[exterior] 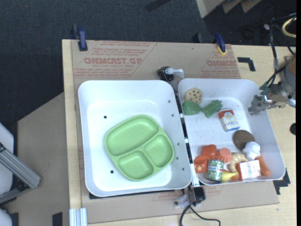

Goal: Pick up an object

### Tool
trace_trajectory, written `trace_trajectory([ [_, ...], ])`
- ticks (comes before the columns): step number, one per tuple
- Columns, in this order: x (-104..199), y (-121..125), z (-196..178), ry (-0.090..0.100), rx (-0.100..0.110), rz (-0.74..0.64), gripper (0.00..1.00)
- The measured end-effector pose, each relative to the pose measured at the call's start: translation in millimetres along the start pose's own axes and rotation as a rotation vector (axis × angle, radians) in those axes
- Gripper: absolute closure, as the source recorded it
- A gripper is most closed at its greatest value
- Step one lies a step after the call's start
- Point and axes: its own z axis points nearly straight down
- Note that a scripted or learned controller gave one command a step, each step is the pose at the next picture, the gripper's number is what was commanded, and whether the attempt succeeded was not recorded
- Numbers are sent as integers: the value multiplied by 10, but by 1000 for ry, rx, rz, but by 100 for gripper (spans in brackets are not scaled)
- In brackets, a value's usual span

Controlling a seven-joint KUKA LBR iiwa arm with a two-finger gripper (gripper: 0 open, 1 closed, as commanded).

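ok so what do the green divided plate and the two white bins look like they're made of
The green divided plate looks like moulded plastic with a matte finish: one even pale colour, soft rounded compartment ridges, no sharp glare. The white bins seem to be thin formed plastic, smooth and slightly glossy, with rounded corners and rolled rims. Neither can be confirmed by sight alone.

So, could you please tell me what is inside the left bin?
The left bin holds one thing: a green divided plate with three compartments, all bare. The bin floor under the plate is covered, so whatever lies beneath it cannot be seen.
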Motion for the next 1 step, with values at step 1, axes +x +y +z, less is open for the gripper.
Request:
trace_trajectory([
  [1, 526, 186, -11, 4, 5, -6, 100],
])
